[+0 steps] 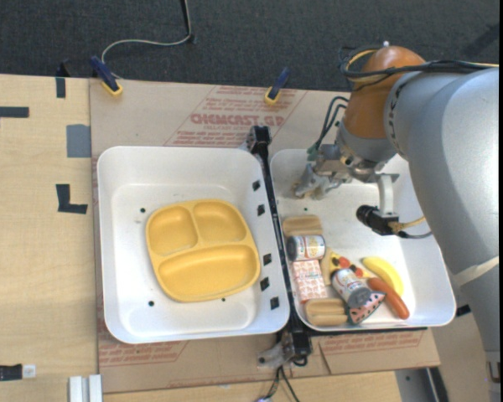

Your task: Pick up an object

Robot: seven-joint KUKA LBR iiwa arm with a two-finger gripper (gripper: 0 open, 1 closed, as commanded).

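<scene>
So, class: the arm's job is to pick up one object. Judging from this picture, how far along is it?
Done: the arm has reached over the right bin, and its gripper sits above the bin's far end. In hand: nothing visibly held; the can, banana and other items lie in the bin's near half. Left: descend onto an item, grasp and lift. The yellow tray lies in the left bin.

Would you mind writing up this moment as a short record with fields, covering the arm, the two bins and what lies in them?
arm: grey with orange band, reaching in from the right
gripper: low over the upper part of the right bin, nothing seen between its fingers
left bin: holds a yellow divided tray
right bin: small items clustered along its left and lower sides
items in right bin: small can, banana, patterned packet, tan bun-like piece
bench: brown cardboard sheet under both bins
</scene>
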